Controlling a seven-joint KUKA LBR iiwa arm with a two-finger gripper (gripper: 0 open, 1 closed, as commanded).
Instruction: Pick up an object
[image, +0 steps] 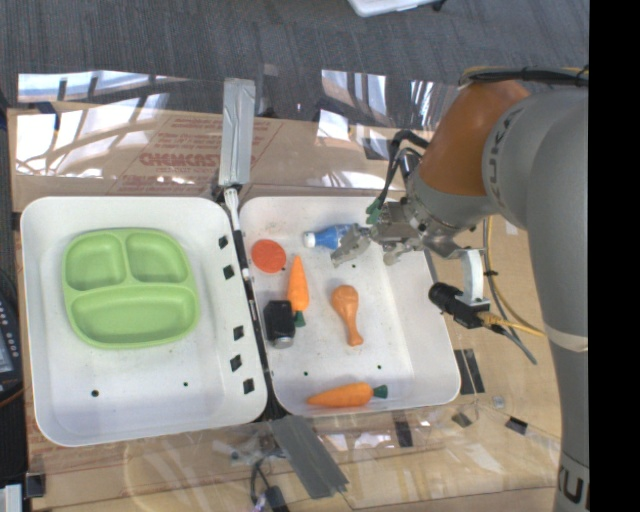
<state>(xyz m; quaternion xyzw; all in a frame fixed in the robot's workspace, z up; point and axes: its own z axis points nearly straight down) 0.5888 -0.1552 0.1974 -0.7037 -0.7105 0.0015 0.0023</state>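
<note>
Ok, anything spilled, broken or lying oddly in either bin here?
Nothing stands out. The green divided plate sits flat in the left bin; the carrots, drumstick, red disc and black item lie loose in the right bin.

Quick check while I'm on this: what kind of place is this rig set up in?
Probably a lab or test cell for robot grasping, not a kitchen. Two white bins sit taped onto cardboard over grey carpet, and the items are toys: plastic carrots, a drumstick, and a green divided tray.
</note>
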